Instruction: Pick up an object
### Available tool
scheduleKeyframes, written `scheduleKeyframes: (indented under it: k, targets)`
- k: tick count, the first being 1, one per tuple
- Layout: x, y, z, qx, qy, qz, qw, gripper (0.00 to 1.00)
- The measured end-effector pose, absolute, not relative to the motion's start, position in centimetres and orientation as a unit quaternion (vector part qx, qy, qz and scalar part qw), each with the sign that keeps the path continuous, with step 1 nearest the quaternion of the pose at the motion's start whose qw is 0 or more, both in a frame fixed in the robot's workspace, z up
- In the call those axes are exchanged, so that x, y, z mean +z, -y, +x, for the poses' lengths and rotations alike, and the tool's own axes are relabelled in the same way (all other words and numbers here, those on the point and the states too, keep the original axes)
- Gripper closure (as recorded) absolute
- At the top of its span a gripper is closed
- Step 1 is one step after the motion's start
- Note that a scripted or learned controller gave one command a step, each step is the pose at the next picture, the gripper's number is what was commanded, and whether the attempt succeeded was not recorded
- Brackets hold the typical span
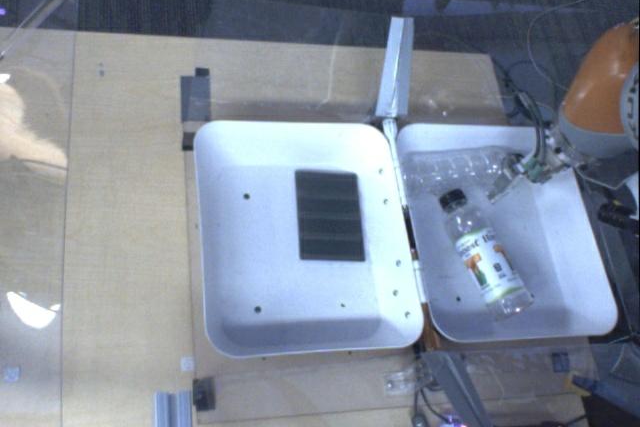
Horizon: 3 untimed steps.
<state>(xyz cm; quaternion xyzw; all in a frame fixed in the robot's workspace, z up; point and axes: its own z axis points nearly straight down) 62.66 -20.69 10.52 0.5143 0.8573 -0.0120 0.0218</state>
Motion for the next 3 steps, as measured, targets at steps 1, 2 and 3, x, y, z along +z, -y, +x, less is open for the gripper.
scheduleKeyframes:
  k: [1, 2, 3]
  targets:
    - [9.1, 21.7, 65.8, -0.0138, -0.888, 0.46, -0.017, 0.0]
    - [9.0, 16.9, 59.6, 0.0017, -0.926, 0.378, 0.006, 0.0]
    - [9.0, 15.8, 62.2, -0.0056, -0.921, 0.39, -0.006, 0.0]
